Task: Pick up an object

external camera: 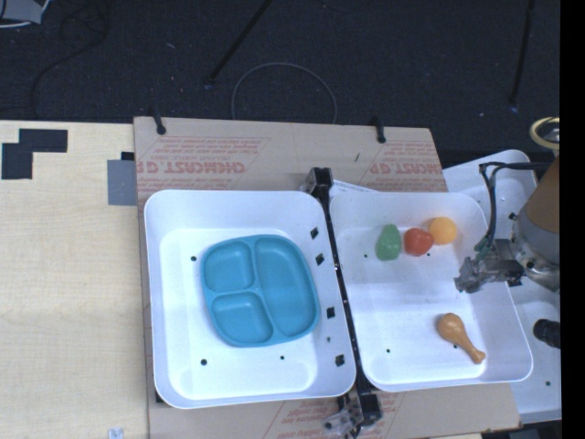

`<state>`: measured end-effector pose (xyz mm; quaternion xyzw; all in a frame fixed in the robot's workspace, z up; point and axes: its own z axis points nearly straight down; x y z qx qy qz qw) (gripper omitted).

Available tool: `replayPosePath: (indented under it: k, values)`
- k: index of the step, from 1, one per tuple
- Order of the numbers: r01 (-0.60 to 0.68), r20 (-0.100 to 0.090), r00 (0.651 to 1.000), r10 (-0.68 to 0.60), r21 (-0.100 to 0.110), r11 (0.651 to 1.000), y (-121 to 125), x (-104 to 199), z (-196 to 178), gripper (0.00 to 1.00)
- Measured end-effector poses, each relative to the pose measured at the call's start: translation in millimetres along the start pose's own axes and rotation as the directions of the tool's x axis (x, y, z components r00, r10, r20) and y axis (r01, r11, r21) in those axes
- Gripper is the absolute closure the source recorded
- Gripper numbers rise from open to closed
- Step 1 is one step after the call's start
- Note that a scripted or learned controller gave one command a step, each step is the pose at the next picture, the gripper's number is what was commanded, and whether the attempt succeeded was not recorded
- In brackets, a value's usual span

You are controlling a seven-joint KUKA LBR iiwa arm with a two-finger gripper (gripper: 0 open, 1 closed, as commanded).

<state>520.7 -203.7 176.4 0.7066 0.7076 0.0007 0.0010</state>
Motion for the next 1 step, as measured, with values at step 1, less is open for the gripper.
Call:
replayPosePath:
  k: [1]
  values:
    - [0.0,0.001,1.0,0.0,0.0,1.0,1.4,-5.6,-43.4,1.0]
